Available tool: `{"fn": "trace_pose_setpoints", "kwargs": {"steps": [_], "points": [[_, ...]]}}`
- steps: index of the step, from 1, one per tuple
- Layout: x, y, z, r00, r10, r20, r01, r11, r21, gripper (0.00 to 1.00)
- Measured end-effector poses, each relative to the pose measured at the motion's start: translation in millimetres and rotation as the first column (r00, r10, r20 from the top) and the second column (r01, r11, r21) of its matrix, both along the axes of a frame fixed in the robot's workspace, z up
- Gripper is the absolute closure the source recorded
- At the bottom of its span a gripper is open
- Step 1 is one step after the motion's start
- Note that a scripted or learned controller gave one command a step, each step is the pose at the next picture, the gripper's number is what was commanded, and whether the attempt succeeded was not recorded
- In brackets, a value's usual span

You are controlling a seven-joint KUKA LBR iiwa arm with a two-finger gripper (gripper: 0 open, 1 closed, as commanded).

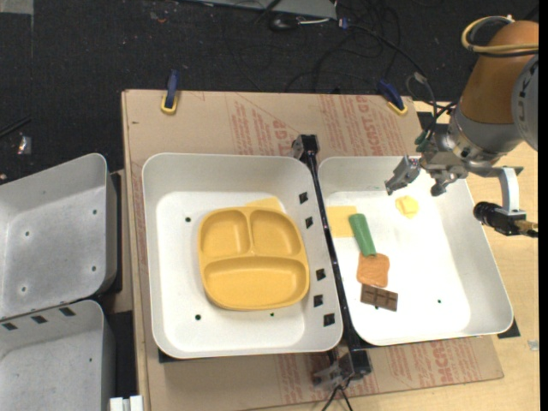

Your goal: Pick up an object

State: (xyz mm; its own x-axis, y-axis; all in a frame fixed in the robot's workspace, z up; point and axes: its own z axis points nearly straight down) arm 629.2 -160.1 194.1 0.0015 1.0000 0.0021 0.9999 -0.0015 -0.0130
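Note:
My gripper (421,181) hangs over the far right part of the right bin (445,311), its two fingers spread open with nothing between them. Just below it lies a small yellow piece (408,205). Nearer the bin's left wall lie a pale yellow flat block (339,221), a green stick (361,234), an orange piece (373,270) and a brown chocolate-like bar (379,298). The gripper is up and to the right of these.
The left bin (171,315) holds a yellow divided plate (253,258). A black divider (321,247) runs between the bins. Blue and yellow clamps (170,92) (392,97) hold the cardboard at the back. White lids (51,229) lie to the left.

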Motion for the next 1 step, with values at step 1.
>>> {"fn": "trace_pose_setpoints", "kwargs": {"steps": [1], "points": [[3.2, 0.4, 8.0, 1.0, 0.003, 0.013, -0.003, 1.0, -0.002, 0.0]]}}
